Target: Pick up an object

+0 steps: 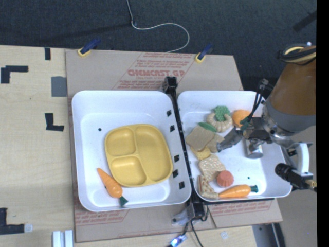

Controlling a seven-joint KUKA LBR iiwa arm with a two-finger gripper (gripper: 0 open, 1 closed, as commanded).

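Sitting in the right bin point(267, 187) is a heap of toy food: a brown bread slice point(199, 136), a cracker point(211, 165), a red tomato point(224, 178) and a carrot point(235, 191). The gripper point(226, 142) hangs just beside the bread, holding nothing; I cannot tell how its fingers are set. The left bin point(85, 112) has a yellow plate point(138, 154).

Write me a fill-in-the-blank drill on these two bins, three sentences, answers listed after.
1. The yellow divided plate lies in the ____ bin of the view.
2. The plate has ____ compartments.
3. The carrot in the left bin lies outside the plate, by its lower-____ corner.

Also there: the gripper hovers over the right bin near the tan bread slice.

Missing words: left; three; left
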